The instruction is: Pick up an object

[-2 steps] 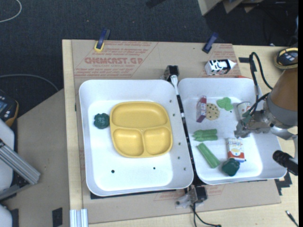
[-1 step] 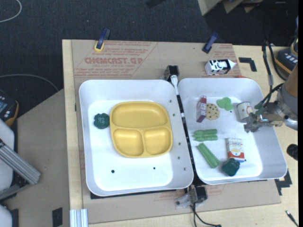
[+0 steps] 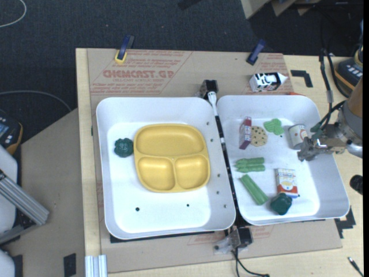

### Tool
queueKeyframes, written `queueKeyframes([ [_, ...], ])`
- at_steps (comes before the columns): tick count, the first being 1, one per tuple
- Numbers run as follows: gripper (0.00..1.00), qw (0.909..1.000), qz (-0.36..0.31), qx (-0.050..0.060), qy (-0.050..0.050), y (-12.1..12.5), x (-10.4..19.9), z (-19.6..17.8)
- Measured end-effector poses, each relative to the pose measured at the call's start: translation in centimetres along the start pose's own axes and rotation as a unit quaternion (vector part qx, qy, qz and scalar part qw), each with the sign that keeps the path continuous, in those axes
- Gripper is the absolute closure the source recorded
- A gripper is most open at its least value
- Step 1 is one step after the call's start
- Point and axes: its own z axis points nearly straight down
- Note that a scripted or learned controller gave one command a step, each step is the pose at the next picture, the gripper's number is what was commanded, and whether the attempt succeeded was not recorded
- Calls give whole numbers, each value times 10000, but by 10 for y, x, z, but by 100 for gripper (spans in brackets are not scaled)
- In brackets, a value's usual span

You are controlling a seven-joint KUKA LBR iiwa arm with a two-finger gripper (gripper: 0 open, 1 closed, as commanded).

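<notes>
Gripper (image 3: 305, 150) over the right bin (image 3: 328, 198), fingers seemingly apart, holding nothing.
We see it right of the cookie (image 3: 258, 135); a carton (image 3: 286, 182) lies below.

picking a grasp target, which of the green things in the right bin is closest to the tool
The light green leafy piece at the bin's far side, left of the tool. The other green items lie lower, toward the near edge.

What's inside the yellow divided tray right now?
The yellow divided tray in the left bin has three compartments, all showing bare yellow plastic. A dark green object lies outside it, to the left.
</notes>
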Motion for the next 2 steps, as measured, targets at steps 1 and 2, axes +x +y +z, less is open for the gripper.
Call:
queueKeyframes([
  [1, 100, 10000, -23, 1, 9, 28, 43, 10],
  [2, 100, 10000, -22, -5, 9, 56, 78, 7],
])
